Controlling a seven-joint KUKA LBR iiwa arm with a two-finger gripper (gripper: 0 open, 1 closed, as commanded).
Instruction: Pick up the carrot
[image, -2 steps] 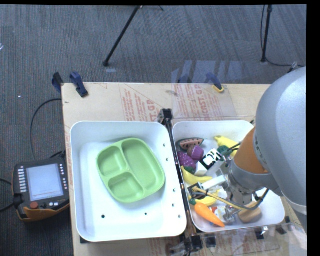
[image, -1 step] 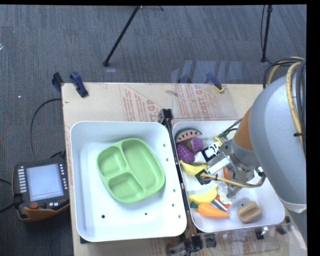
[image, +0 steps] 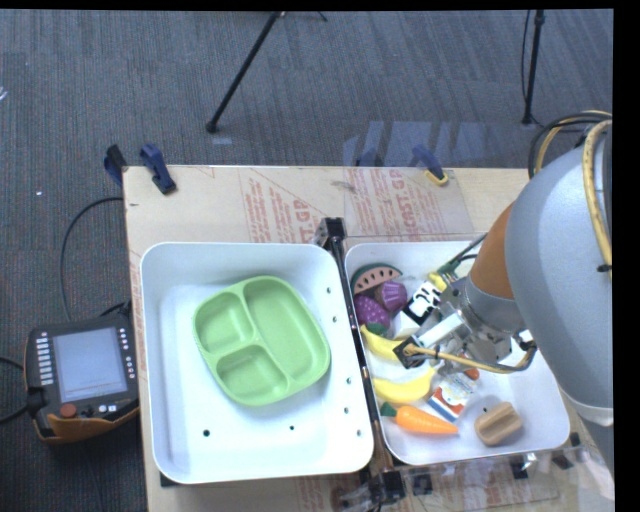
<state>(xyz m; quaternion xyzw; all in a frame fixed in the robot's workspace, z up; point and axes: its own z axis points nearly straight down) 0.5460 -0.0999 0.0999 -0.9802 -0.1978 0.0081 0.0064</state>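
The carrot (image: 426, 421), orange with a green stub at its left end, lies near the front edge of the right bin (image: 548, 400). It rests just below a banana (image: 402, 386) and left of a bread roll (image: 498, 423). My gripper (image: 460, 360) hangs over the middle of the right bin, above and a little to the right of the carrot, apart from it. The grey arm and orange band hide the bin's right side.
A small red, white and blue carton (image: 450, 401) sits just above the carrot, under the gripper. Purple grapes (image: 375, 313), a purple piece (image: 394, 296) and a watermelon slice (image: 371, 278) lie at the back left. The left bin (image: 170, 420) holds a green divided plate (image: 262, 338).
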